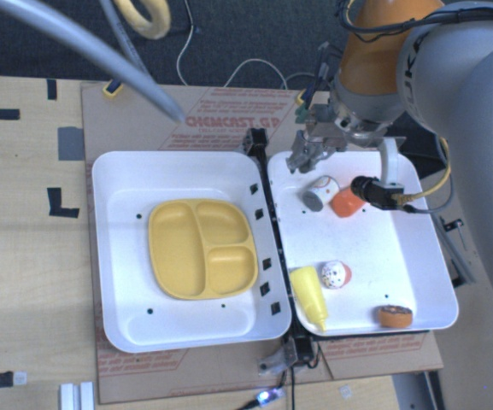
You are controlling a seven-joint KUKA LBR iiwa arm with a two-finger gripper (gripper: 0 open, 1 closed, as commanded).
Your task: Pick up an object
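My gripper (306,155) hangs over the far left corner of the right bin (417,254), with nothing visibly held. Just below it lie a small grey and white cylinder (315,196) and an orange object (345,203), side by side. Nearer the front of that bin are a white ball with coloured spots (335,274), a yellow banana-shaped piece (308,295) along the left wall, and a brown-orange ring (395,315) at the front right.
The left bin (118,229) holds a yellow divided plate (202,248). A black divider (267,220) runs between the bins. The grey arm with its orange band (383,41) and a black cable fitting (376,191) overhang the right bin's far side.
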